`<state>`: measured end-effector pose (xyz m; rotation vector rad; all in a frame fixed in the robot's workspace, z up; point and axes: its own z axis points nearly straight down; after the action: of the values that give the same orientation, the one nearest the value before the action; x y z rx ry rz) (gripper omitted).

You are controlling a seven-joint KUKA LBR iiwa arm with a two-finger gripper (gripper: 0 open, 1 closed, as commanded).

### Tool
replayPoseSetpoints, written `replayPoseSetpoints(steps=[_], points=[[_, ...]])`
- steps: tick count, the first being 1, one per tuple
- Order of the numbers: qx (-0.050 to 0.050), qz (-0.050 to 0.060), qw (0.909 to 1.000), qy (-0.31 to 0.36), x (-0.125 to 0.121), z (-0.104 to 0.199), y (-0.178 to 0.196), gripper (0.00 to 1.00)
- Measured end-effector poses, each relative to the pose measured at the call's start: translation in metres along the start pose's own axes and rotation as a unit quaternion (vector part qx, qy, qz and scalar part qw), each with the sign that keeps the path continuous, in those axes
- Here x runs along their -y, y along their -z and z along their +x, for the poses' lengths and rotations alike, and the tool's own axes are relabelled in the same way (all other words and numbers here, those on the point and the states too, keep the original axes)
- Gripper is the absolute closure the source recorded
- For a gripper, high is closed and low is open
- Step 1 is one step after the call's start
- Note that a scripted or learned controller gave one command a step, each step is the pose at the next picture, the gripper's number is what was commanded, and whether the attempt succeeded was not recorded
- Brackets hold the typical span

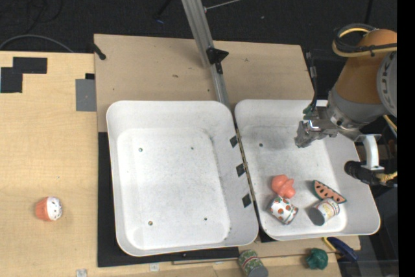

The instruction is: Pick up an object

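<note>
Overhead, we see two white bins side by side on the table (pixel 162 68). The left bin (pixel 123 115) and the right bin (pixel 363 220) meet along a seam fitted with small dark clips.

Our arm (pixel 363 74) reaches in from the right, its orange band above the wrist, and the hand (pixel 307 137) hangs over the far part of the right bin, near its middle. From this angle we cannot tell how the hand stands, and we see nothing in it.

The things to pick lie clustered at the near end of the right bin, well apart from the hand. An orange-pink toy (pixel 283 185) sits nearest the seam; just nearer to us and touching it is a small white cup with red spots (pixel 282 209). To the right lies a watermelon slice (pixel 329 192), and just beside it a small can on its side (pixel 323 211), its dark end turned left.

Outside the bins, a red and white ball (pixel 48 209) rests far left on the pale board. A green lump (pixel 317 259) and a small jar (pixel 250 263) sit beyond the right bin's near edge. A metal rail (pixel 198 23) slants down toward the bins' seam.
</note>
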<state>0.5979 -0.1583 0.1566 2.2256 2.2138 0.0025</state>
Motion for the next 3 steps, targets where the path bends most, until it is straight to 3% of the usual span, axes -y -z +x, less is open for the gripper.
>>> replayPoseSetpoints(steps=[2,3], points=[[0.0,0.0,1.0,0.003,-0.01,0.003,0.102,1.0],[-0.001,0.003,1.0,0.005,-0.003,0.06,0.107,1.0]])
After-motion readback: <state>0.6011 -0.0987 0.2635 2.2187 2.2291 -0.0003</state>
